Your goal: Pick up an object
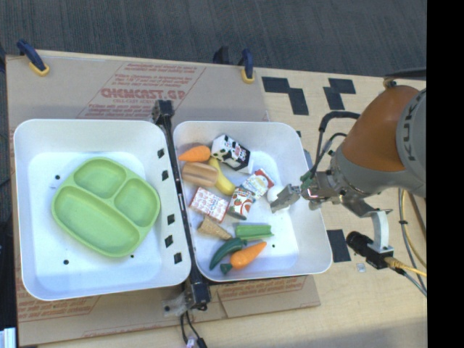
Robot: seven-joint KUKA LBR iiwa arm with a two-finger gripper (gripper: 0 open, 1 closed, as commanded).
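Observation:
The right bin [312, 223] holds several toy foods. Among them are a carrot [194, 153], a cow-patterned carton [230, 151], a hot dog bun [199, 174], a banana [223, 183], a red-checked box [209, 204] and a small strawberry carton [241, 203]. Nearer the front lie a green pod [252, 230], a second carrot [249, 253] and a dark green pepper [223, 253]. My gripper [284, 198] hangs low over the bin's right side, just right of the strawberry carton and a white packet [258, 181]. I see nothing held in it.
The left bin [29, 267] holds a green divided plate [105, 205]. A black divider clip [164, 110] sits between the bins. The arm's orange band [373, 133] and grey wrist [362, 180] overhang the right bin's outer rim. Cardboard lies under both bins.

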